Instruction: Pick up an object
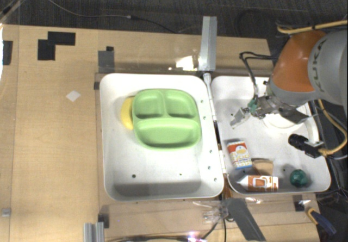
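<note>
The right bin [232, 90] holds a small red and white carton [238, 154], a brown lump [263, 166], an orange and white can [262, 182] lying on its side, and a dark green ball [298, 178], all near its front edge. My gripper [240, 117] hangs over the middle left of this bin, behind the carton and apart from it. It points left and down, and nothing shows in it. The grey arm with its orange band [293, 67] comes in from the right.
In the left bin [147, 175] lies a green divided plate [165, 117], with a yellow object [126, 113] poking out from under its left side. A metal post [208, 42] stands behind the divider between the bins. Cables [321, 151] hang at the right bin's right edge.
</note>
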